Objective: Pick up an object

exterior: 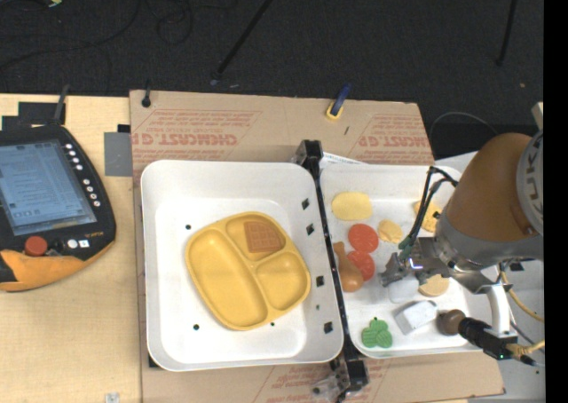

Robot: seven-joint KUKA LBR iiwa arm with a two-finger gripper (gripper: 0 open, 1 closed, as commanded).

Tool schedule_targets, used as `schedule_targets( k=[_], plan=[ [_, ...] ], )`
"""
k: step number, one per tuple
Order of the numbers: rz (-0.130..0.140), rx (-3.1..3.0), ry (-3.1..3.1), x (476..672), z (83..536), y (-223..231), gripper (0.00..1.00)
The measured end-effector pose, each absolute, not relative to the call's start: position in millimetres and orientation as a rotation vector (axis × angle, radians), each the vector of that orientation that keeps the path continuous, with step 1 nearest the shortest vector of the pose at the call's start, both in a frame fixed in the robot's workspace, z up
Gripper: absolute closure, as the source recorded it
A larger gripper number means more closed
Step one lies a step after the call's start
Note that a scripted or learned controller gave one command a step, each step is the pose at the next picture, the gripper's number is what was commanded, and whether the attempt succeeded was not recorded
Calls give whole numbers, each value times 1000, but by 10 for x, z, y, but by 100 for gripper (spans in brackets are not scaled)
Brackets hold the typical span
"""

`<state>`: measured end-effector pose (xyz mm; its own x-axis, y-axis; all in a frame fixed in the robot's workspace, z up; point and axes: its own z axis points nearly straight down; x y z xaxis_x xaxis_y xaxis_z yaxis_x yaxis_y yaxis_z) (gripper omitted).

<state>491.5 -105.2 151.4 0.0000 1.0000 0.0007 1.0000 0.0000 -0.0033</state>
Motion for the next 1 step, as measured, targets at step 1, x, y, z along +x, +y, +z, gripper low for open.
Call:
schedule_targets(
  k=[1],
  plan=[
    [4,-2219,-2220,4883,1909,-1063,100]
  ],
)
